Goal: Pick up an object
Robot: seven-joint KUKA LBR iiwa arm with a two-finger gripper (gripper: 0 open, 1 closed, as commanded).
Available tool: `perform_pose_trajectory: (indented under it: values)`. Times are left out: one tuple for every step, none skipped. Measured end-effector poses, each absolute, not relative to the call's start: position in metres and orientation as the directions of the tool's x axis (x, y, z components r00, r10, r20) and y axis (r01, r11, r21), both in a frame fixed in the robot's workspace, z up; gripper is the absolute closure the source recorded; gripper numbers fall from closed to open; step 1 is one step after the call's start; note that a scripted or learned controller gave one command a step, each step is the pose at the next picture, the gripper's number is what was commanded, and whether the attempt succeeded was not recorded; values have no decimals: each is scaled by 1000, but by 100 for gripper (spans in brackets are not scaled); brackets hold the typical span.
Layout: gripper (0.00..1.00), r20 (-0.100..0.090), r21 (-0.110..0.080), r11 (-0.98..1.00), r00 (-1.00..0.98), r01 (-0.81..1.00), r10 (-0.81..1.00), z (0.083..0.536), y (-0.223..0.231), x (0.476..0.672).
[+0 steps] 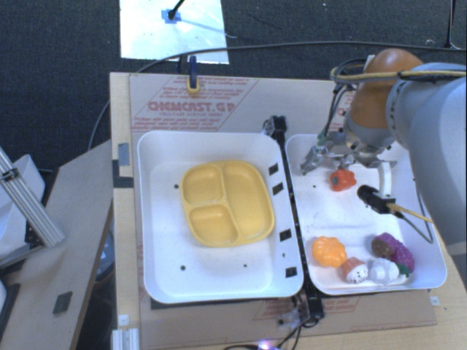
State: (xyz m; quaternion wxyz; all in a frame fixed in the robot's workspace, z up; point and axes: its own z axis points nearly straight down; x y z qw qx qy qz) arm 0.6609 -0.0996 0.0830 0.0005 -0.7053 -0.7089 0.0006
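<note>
While the left bin (157,217) bears a yellow divided tray (226,203) well apart from the arm, the coming move turns on the right bin (438,268). There the gripper (337,165) hangs over the upper part of the bin floor, and a small orange-red toy vegetable with a green top (341,180) sits directly beneath it, touching or nearly touching the tip. How the gripper stands cannot be told from this slant, nor whether it grips the toy. The toy's green end points left, so its short length runs roughly across the bin. Nearer the front wall lie an orange pumpkin-like toy (329,251), a small spotted white toy (357,271) and a purple one (395,251), all well apart from the gripper.
</note>
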Motion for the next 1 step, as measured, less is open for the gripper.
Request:
perform_pose_trajectory:
  values:
    - [100,-1,5,7,-7,1000,1000,98,-100,663]
